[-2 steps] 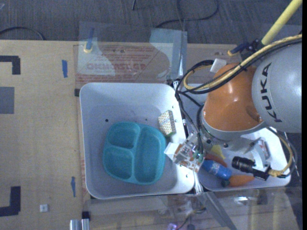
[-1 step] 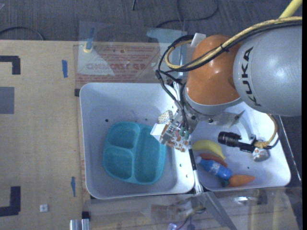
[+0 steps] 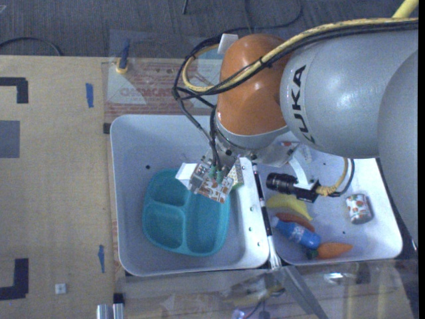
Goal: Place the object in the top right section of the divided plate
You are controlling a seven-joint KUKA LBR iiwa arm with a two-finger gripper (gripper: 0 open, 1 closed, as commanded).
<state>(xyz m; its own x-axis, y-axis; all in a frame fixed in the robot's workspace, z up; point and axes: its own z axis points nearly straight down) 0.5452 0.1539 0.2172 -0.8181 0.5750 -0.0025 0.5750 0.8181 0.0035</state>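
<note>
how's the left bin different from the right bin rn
The left bin holds one big thing, a teal divided plate; the right bin holds several small toys, among them a banana and a carrot. The gripper is over the left bin, not the right. Both are shallow and white.

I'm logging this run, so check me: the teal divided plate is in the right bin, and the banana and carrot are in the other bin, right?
Not quite. The camera view shows the teal divided plate in the left bin, not the right one. The banana and carrot do lie in the other bin, the right bin.
</note>
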